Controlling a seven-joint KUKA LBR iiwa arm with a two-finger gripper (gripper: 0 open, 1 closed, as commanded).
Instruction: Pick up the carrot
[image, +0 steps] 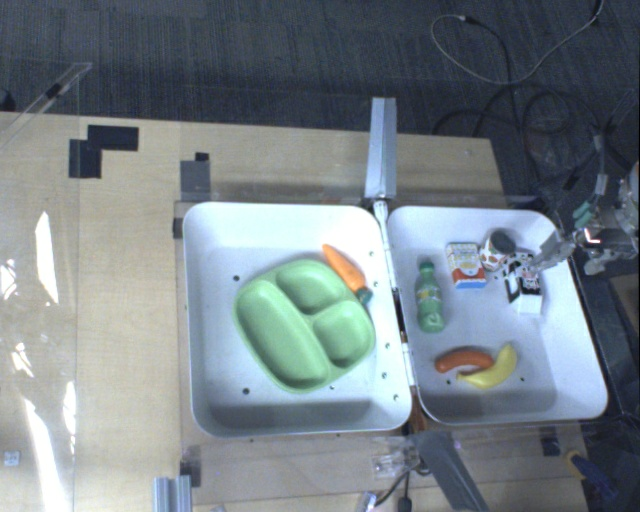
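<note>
While the arm waits off at the right, here's the layout:
carrot (344, 268): lies in left bin (205, 300), tilted, leafy end toward the divider, touching the green tray's (300, 325) upper-right rim. That wedged spot leaves little room on the tray side, I'd say.
right bin (570, 370): green bottle (430, 296), juice box (464, 265), sausage (462, 359) touching banana (492, 369). All well apart from the carrot.
gripper (590, 240): at right bin's far-right edge, too blurred; can't tell its state. Nothing seen held.
next: prob. a reach across to the left bin.

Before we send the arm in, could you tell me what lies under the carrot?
The carrot rests on the green plate's upper right rim, its tip over the left bin floor. What lies beneath it is covered.
</note>
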